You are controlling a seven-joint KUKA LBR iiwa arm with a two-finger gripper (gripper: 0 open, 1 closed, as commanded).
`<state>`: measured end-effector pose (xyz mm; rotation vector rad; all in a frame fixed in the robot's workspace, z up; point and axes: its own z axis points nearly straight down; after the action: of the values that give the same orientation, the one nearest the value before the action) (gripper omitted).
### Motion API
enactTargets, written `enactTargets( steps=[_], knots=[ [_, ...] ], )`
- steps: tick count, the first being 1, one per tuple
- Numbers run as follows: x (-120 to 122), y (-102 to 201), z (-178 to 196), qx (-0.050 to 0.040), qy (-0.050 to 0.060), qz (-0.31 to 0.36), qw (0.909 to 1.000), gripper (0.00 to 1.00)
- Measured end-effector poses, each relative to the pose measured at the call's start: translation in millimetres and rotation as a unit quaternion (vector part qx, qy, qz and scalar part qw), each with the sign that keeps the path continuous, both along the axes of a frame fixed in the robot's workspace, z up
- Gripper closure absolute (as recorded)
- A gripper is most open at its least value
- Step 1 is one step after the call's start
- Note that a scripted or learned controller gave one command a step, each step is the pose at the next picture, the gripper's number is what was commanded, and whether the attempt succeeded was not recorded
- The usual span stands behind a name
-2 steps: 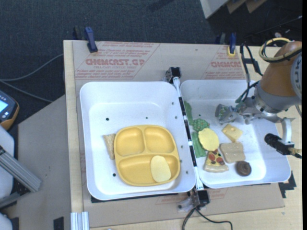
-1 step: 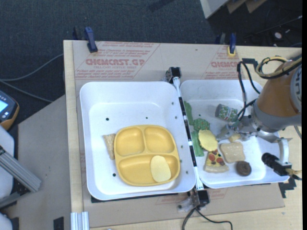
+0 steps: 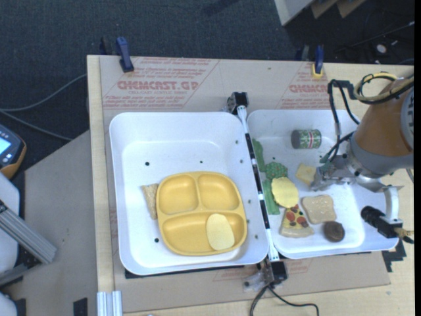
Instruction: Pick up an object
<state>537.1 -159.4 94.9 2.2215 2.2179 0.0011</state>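
Right now, centre right of frame, the gripper (image 3: 327, 178) hangs low in the right bin (image 3: 348, 245); jaw state cannot be told. Just beside it: pale cheese cube (image 3: 305, 173), bread slice (image 3: 319, 208), round yellow chip (image 3: 285, 191). Pizza wedge (image 3: 295, 222), brown cookie (image 3: 333, 231), green can (image 3: 306, 138) lie around. Left bin (image 3: 131, 150) holds a glossy yellow divided plate (image 3: 197, 209).

To your left, a divided plate (image 3: 197, 212) sits in the left bin (image 3: 131, 137). Your right bin (image 3: 276, 120) holds the food — a can (image 3: 306, 138) behind, a pizza slice (image 3: 296, 222) in front.
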Motion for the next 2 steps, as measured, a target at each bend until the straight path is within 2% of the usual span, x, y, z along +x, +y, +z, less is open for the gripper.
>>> enactTargets(
  steps=[1, 2],
  knots=[
    [0, 0, -1, 0.0002, 0.0, 0.0, 1.0, 0.0],
    [92, 34, -10, 0.0, -0.003, 0.004, 1.0, 0.0]
  ],
)
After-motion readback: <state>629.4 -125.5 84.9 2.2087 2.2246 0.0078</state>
